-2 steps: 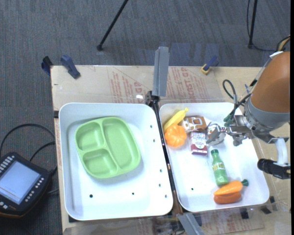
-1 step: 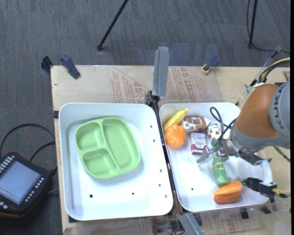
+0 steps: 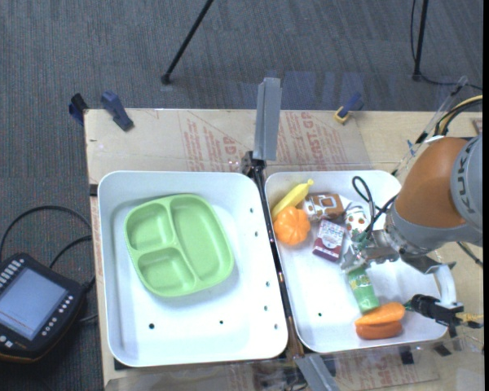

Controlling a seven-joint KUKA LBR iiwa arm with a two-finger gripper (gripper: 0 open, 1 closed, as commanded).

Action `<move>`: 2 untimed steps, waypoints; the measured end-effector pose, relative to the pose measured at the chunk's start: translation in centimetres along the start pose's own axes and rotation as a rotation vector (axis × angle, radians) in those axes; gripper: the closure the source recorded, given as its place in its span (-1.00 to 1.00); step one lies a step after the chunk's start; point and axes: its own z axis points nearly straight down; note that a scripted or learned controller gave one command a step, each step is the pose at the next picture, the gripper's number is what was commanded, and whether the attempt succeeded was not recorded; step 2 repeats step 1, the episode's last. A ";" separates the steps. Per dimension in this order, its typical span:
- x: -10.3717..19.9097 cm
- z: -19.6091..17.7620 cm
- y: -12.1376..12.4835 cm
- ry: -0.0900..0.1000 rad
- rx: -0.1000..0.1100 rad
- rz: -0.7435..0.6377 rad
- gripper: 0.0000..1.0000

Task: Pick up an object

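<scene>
On the tabletop [image 3: 187, 137] stand two shallow white bins. The left bin [image 3: 122, 324] carries a light green plastic tray with three compartments [image 3: 178, 243]. In the right bin [image 3: 326, 332], near its left wall, lie a yellow banana [image 3: 292, 195] and a small orange pumpkin [image 3: 292, 227], touching. Beside them are a brown packet [image 3: 324, 205] and a dark red sachet [image 3: 330, 239]. The gripper [image 3: 354, 255] is low over a green packet [image 3: 363, 290]; its state I cannot tell. An orange carrot-shaped toy [image 3: 381, 320] lies at the front.
</scene>
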 end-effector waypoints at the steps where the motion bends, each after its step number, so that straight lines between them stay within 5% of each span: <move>1: 8.1 -15.7 -2.9 -0.006 -0.004 0.162 1.00; 2: 8.1 -15.7 -2.9 -0.006 -0.004 0.162 1.00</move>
